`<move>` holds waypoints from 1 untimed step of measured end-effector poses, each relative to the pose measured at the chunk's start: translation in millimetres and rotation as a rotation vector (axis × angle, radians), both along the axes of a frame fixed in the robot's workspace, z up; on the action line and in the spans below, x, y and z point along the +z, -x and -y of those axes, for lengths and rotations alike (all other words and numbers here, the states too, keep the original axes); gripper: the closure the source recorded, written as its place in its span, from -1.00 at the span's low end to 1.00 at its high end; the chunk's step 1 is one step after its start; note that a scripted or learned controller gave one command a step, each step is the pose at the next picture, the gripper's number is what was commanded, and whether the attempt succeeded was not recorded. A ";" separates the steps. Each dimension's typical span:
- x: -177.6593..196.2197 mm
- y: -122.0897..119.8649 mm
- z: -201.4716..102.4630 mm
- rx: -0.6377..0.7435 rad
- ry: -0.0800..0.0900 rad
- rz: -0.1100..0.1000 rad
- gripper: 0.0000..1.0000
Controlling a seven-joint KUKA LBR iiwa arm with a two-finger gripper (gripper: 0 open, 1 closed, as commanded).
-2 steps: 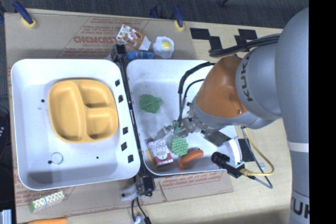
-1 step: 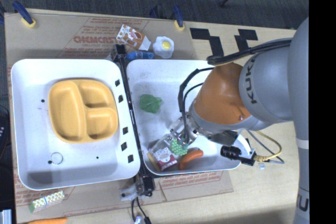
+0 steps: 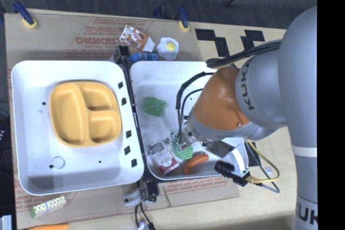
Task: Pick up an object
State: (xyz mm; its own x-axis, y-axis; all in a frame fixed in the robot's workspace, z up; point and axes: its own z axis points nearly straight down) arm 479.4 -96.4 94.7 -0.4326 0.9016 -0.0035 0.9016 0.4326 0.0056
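Object candidates all sit in the right bin (image 3: 141, 95): a green leafy piece (image 3: 154, 106), flat and crumpled-looking, lies on the bin floor near the left wall, apart from the rest. At the bin's near edge there's a cluster: a small packet (image 3: 163, 157) with red and white print, a bright green bumpy item (image 3: 184, 152) just beside it, and an orange carrot-shaped piece (image 3: 196, 161) lying lengthwise along the front wall, touching or almost touching the green bumpy item. The arm (image 3: 259, 94) comes in from the right, orange band (image 3: 218, 107) over the middle of the right bin, wrist pointed down toward that cluster. Gripper (image 3: 181, 143) sits just above or at the green bumpy item; wrist body and cabling block the tips, so can't tell its state, and can't tell whether anything is actually gripped. Left bin (image 3: 21, 116) holds a yellow divided tray (image 3: 85, 113), upright, roughly centred. Outside the bins on the cardboard: a printed carton (image 3: 132, 37), a blue item (image 3: 143, 56), a yellow-white item (image 3: 168, 47) behind the right bin.
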 end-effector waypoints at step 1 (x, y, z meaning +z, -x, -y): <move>0.0 -0.1 2.5 0.011 0.000 0.002 -1.00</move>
